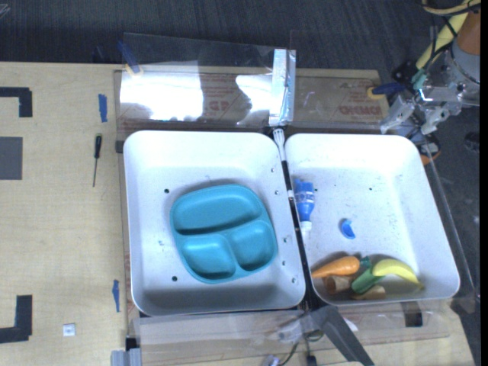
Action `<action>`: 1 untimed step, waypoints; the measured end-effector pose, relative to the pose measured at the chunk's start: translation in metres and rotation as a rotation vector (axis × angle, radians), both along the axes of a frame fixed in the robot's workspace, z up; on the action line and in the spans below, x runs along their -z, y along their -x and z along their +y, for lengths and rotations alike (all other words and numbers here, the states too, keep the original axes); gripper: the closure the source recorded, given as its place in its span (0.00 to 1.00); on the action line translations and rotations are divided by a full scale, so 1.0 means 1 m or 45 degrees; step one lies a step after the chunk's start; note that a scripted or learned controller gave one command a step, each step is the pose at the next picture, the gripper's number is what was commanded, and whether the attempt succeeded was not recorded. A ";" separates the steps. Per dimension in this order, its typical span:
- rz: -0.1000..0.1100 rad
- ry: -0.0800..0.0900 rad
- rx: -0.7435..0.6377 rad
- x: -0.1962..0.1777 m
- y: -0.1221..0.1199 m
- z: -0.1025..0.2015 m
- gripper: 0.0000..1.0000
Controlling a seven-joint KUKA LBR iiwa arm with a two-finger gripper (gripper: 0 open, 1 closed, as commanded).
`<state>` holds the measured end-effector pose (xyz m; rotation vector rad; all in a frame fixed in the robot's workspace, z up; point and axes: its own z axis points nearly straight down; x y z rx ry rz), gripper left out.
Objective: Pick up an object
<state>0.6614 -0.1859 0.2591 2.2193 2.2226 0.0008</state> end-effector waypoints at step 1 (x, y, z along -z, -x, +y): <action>0.011 -0.004 -0.126 0.143 0.043 0.084 0.00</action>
